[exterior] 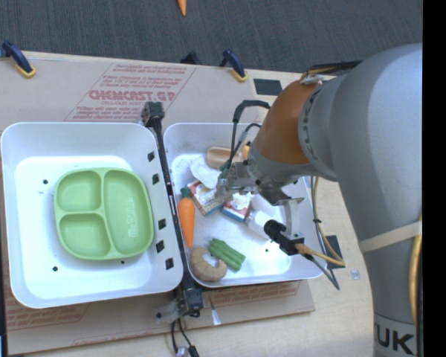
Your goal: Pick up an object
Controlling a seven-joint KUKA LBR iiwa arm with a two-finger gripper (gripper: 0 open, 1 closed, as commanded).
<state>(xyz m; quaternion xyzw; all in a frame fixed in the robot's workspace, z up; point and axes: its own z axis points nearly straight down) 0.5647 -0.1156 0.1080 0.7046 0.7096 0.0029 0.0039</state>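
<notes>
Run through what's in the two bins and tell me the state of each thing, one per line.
green divided plate: right way up, flat in the left bin
carrot: lying flat by the right bin's left wall
green vegetable: lying flat, resting on the brown bun
small packets: jumbled, lying beside the gripper
gripper: down in the right bin among the packets

- On the worktop [74, 80], two bins sit side by side.
- A divided plate [104, 214] lies in the left bin [15, 199].
- In the right bin [301, 268], a carrot [186, 222] lies along the left wall.
- A doughnut [203, 268] sits in that bin's near-left corner, with packets [236, 211] mid-bin.
</notes>
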